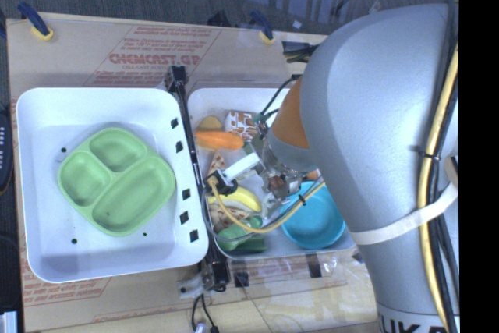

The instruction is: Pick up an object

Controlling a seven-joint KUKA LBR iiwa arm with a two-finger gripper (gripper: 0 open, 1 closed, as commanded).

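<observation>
The grey arm's gripper (273,185) hangs low in the right white plastic bin (204,109); whether its claw is open, I cannot tell. Around it crowd an orange carrot (219,140), yellow banana (240,201) and blue bowl (318,224). A green divided plate (117,180) lies in the left bin (35,246).

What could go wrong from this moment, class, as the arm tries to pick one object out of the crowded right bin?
1. The right bin is packed: carrot, banana and blue bowl lie close together, so the hand may nudge or catch more than one item.
2. A yellow cable loops over the objects and might snag.
3. The arm hides much of the bin from the camera, so a miss could go unnoticed.
</observation>
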